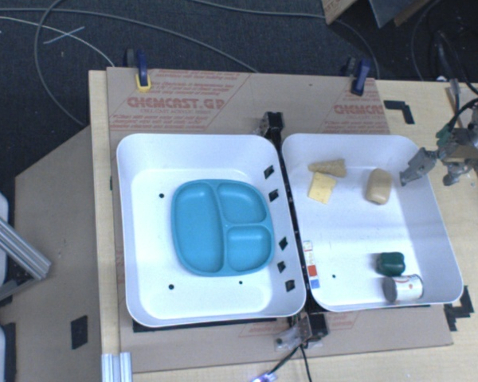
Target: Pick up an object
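From above, two white bins sit side by side on a board-covered bench (223,94): the left bin (143,293) holds a blue divided plate (221,227) lying flat near its middle, and the right bin (358,285) holds the loose objects. In the far part of the right bin lie a tan wedge-shaped piece (327,167) and, just beside and nearer, a pale yellow block (322,187), the two close enough that they may touch; a beige rounded lump (378,186) rests apart to their right. In the bin's near right corner a dark green object (391,263) sits just above a small white cylinder with a grey end (403,287), which lies on its side against the rim. The gripper (430,169) is at the right bin's far right edge, above the rim, with its two fingers (413,169) spread apart and nothing between them; it is well apart from the beige lump, the nearest object. Two blue clamps (143,70) pin the board's far edge
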Motion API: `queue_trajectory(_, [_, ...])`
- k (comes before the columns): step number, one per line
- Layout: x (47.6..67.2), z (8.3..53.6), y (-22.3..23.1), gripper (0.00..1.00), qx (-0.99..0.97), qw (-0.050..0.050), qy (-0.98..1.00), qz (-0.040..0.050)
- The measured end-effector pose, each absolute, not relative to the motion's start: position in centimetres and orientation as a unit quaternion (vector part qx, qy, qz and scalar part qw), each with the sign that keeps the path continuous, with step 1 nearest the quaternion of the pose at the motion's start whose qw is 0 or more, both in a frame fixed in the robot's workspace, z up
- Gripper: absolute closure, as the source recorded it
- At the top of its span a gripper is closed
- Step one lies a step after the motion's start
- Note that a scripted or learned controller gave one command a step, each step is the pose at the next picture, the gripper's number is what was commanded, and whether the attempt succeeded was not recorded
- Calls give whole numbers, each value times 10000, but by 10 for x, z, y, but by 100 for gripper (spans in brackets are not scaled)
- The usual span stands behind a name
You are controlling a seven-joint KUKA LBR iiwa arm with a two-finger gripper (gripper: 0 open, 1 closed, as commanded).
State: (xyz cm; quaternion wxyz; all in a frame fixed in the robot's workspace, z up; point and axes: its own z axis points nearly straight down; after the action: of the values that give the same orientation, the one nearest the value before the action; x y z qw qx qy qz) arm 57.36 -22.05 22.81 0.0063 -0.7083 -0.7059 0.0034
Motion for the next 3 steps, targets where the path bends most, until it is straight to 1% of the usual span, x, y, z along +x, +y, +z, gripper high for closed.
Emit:
queue_trajectory(1, [577, 236, -220, 0, -7068, 4, -7074, -1])
queue_trajectory(3, [582, 143, -207, 0, -7064, 29, -7078, 9])
